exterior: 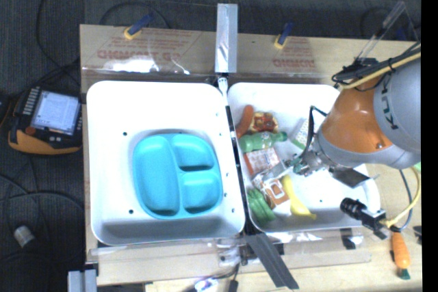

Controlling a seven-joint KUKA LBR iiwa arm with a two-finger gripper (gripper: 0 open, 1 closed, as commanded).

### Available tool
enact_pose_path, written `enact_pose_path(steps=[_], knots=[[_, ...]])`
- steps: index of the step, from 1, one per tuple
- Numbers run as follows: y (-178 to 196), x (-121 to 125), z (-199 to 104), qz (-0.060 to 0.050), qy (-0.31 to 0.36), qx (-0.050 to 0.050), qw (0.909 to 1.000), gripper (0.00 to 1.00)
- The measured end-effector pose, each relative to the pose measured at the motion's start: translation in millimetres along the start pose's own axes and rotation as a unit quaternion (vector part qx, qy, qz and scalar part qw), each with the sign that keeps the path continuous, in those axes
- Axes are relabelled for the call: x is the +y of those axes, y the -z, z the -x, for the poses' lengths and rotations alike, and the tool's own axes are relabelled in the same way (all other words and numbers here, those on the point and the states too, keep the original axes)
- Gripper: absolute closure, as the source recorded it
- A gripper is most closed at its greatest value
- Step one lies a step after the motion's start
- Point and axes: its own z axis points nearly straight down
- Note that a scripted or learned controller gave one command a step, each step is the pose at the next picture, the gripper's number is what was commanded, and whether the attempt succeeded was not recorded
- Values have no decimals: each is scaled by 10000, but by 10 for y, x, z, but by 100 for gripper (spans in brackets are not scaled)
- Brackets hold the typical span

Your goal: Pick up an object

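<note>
The right bin (321, 94) holds a heap of small items along its left side: a red-orange snack packet (262, 122), a green bottle (259, 141), a red-and-white packet (262, 161), a yellow banana (296, 200), and a green item (260, 205) at the front. My gripper (301, 164) reaches down from the orange-banded wrist (352, 130) into the middle of this bin, just right of the red-and-white packet and above the banana. The wrist hides the fingers.
The left bin (109, 106) holds a blue divided tray (178, 173). A handheld device (48, 121) lies on the floor at far left. Clamps and a metal bar (226, 37) sit at the bench's back edge. An orange-tipped tool (399, 253) lies at the bottom right.
</note>
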Motion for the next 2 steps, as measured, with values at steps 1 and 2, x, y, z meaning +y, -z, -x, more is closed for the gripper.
enact_pose_path(steps=[1,2], knots=[[722,-3,-465,-291,-471,134,9984,0],[-144,-159,-101,-277,-592,137,9978,0]])
